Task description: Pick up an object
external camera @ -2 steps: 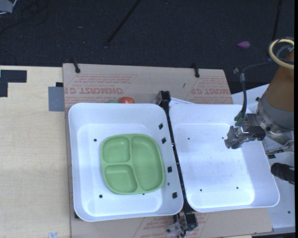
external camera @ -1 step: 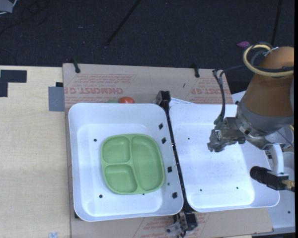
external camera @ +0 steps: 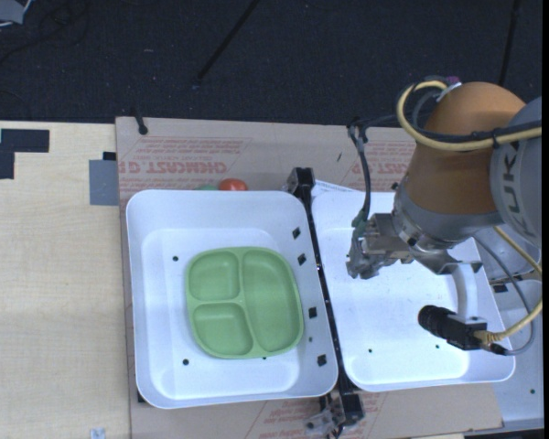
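Note:
A green divided plate [external camera: 244, 302] lies flat in the middle of the left bin [external camera: 154, 245]. My gripper [external camera: 361, 265] hangs low over the left part of the right bin [external camera: 398, 359], close to the wall between the two bins. Nothing shows in its grasp. The arm's orange band and grey wrist cover the bin's back right part.
A small red-orange object [external camera: 232, 186] sits just behind the back rim of the left bin, on the cardboard base [external camera: 256, 158]. A black divider [external camera: 313, 282] runs between the bins. A pale wooden bench [external camera: 46, 282] spreads to the left.

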`<move>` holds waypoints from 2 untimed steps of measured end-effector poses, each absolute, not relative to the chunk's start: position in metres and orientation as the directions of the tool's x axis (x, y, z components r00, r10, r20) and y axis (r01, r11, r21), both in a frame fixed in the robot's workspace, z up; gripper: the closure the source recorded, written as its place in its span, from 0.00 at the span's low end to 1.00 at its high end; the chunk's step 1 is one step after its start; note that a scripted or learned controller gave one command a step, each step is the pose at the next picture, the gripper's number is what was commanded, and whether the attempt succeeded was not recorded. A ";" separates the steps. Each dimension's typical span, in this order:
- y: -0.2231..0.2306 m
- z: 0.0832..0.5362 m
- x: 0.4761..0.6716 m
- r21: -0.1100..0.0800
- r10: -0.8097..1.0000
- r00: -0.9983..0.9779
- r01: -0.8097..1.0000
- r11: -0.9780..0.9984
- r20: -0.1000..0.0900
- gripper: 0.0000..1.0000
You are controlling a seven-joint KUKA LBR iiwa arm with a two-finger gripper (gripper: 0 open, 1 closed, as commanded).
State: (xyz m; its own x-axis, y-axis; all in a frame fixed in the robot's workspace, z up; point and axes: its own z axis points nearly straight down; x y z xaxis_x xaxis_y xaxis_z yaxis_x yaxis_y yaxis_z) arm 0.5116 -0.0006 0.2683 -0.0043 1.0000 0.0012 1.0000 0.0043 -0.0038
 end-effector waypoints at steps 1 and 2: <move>0.040 0.255 0.515 -0.006 1.000 -0.002 1.000 0.002 0.001 1.00; 0.086 0.253 0.528 -0.003 1.000 -0.004 1.000 0.004 0.001 1.00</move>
